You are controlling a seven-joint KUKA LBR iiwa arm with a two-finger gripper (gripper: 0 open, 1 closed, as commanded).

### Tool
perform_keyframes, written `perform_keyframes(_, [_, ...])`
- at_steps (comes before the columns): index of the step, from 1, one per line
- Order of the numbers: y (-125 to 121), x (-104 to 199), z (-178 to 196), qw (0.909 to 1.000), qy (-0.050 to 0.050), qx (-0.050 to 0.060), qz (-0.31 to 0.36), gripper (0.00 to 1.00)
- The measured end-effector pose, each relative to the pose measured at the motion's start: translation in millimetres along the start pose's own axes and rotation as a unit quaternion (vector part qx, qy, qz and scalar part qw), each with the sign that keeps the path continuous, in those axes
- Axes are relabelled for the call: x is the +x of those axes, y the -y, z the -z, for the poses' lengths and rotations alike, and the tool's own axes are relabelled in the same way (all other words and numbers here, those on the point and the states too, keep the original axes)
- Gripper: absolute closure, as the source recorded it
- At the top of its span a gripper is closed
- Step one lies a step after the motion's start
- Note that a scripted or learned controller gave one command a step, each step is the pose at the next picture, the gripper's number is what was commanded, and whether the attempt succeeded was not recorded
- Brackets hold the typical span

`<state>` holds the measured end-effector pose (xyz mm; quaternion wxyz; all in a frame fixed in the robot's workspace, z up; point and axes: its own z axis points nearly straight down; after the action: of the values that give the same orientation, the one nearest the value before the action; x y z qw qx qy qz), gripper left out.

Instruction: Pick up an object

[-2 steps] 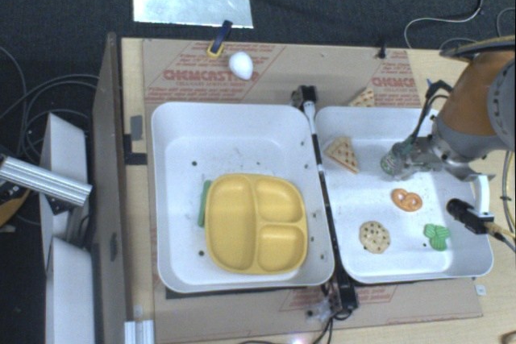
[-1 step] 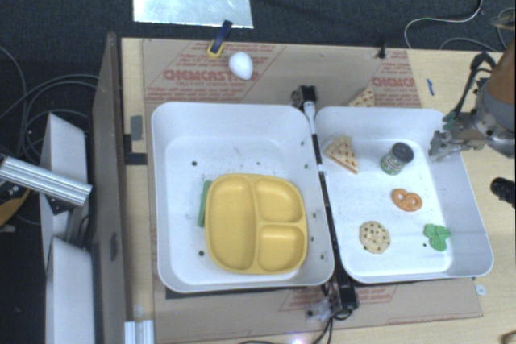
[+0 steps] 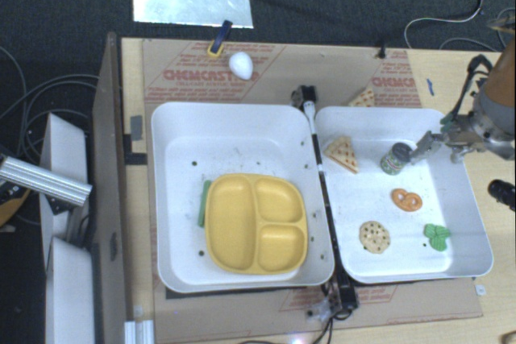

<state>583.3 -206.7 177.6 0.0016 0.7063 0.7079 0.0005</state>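
- Small can (image 3: 395, 159): grey-green cylinder with a pale metallic top, standing roughly upright in the upper middle of the right bin (image 3: 463, 254), well apart from the other items.
- Sandwich wedge (image 3: 342, 154): tan triangular piece with a yellow-orange edge, lying flat in the bin's upper left corner, close to the left wall.
- Pretzel (image 3: 406, 200): orange-brown twisted loop, lying flat near the bin's centre, below the can.
- Cookie (image 3: 374, 237): round, tan, dark-speckled, lying flat in the lower middle, left of and below the pretzel.
- Green leafy piece (image 3: 437, 237): small, bright green, lying in the lower right area, right of the cookie.
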Motion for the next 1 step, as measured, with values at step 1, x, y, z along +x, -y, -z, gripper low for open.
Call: perform_keyframes(1, [31.3,1.5,-94.9,1.0,-0.003,-0.001,-0.002,0.0])
